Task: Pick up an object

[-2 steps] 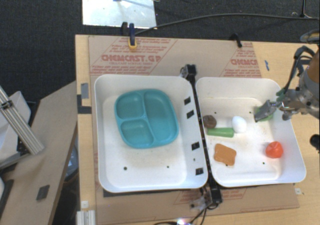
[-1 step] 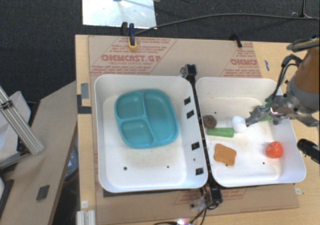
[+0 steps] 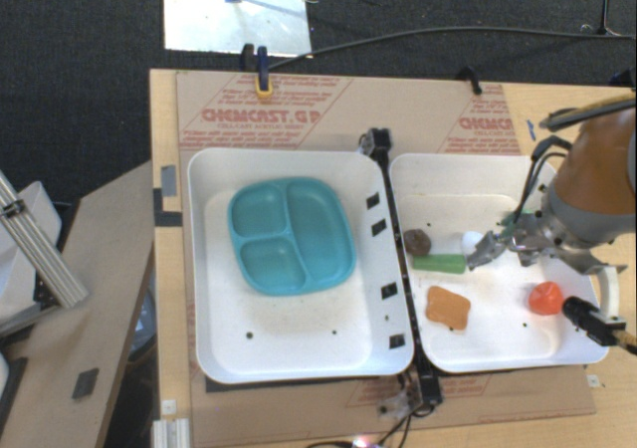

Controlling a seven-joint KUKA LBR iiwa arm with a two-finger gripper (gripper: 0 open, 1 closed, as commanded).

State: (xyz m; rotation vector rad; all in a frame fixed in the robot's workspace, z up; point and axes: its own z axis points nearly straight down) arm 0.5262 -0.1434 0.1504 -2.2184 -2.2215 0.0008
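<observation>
Left bin: shallow, white. Holds one teal divided plate, three compartments, lying flat and slightly turned, near the bin's centre. Nothing rests on the plate. It sits well apart from the arm, and by my reading it is not the present target.

Divider: black clips run down the seam where the two bins meet, presumably to keep them butted together.

Right bin: shallow, white, holding the loose items.
- Brown round lump, close to the divider, upper part of the bin floor.
- Green stick, lying flat just below the lump, long axis across the bin, its right end nearest the tool.
- Orange-tan piece, irregular, flat, lower centre, apart from the others.
- Red-orange ball, near the right wall, below the wrist.

Gripper: low over the right bin, angled leftward toward the green stick's right end. Whether the jaws stand apart or closed cannot be told at this size, and nothing can be seen held. Judged step: approach to the green stick, lift not yet made.

Arm: grey with orange band, entering from the right.
</observation>
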